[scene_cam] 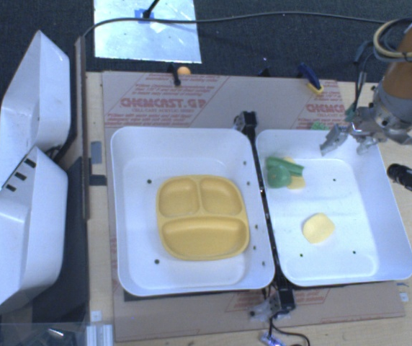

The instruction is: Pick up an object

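In the right bin (379, 215) a green object (281, 171) lies near the far left corner, resting partly on a small pale yellow piece (297, 182). A rounded yellow object (318, 228) sits near the bin's middle. My gripper (348, 142) hangs over the bin's far right edge, up and to the right of the green object. Its two fingers are spread apart, open, with nothing between them. The left bin (130, 193) holds a yellow divided plate (202, 216).
The arm's grey body with its orange band (408, 71) fills the upper right. A black clamp (248, 121) sits where the two bins meet at the back. White spare bins (29, 193) lean at the far left. A blue and yellow clip (310, 78) lies on the cardboard behind.
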### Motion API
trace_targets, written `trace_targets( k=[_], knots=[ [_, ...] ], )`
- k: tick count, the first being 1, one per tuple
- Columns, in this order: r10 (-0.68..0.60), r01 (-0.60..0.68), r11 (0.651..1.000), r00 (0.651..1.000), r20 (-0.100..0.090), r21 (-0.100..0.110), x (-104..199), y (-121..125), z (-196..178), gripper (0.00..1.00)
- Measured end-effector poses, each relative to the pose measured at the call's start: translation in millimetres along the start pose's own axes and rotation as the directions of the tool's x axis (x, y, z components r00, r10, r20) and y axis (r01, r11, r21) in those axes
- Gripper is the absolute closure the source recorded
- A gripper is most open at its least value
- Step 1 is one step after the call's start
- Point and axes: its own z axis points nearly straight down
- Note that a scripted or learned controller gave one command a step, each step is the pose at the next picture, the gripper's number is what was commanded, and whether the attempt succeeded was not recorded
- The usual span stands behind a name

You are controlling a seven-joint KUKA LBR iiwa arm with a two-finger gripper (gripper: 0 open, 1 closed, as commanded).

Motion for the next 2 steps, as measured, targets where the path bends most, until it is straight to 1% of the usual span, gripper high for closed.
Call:
trace_targets(
  k=[1, 2],
  knots=[
    [0.001, -0.001, 1.000, 1.000, -0.001, 0.008, -2.8, -26.8, 105.9, 0.00],
    [-0.002, 0.002, 1.000, 1.000, 0.000, -0.003, 57.0, 11.5, 99.9, 0.00]
  ],
)
